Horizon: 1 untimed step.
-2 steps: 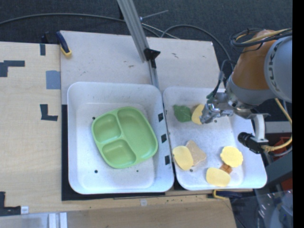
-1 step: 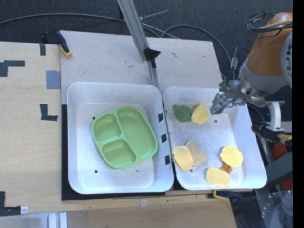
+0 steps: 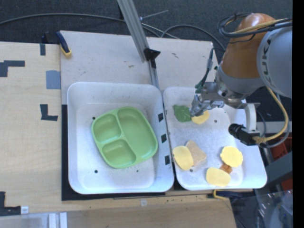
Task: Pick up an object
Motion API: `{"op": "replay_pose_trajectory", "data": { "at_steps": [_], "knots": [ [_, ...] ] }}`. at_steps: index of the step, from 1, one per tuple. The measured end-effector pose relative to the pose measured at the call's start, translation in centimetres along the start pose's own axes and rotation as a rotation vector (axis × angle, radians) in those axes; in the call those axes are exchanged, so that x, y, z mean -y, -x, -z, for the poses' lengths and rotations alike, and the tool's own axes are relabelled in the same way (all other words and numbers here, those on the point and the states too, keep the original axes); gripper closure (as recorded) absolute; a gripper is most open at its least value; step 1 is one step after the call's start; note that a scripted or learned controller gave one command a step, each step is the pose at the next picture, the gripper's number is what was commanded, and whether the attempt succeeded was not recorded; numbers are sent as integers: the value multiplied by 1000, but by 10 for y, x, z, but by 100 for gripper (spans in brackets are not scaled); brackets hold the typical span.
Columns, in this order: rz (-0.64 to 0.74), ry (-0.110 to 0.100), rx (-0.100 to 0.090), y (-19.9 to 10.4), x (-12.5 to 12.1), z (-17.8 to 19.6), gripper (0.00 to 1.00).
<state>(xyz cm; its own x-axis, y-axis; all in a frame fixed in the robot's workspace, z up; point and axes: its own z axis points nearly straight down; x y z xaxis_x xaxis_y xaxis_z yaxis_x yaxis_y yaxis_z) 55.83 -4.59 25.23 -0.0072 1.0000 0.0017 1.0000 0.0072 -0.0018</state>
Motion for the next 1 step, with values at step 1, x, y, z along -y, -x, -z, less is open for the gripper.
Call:
{"op": "replay_pose_trajectory", "data": {
  "at_steps": [1],
  "knots": [
    [-1,-2,1,-50,-7,-17,100]
  ]
}}
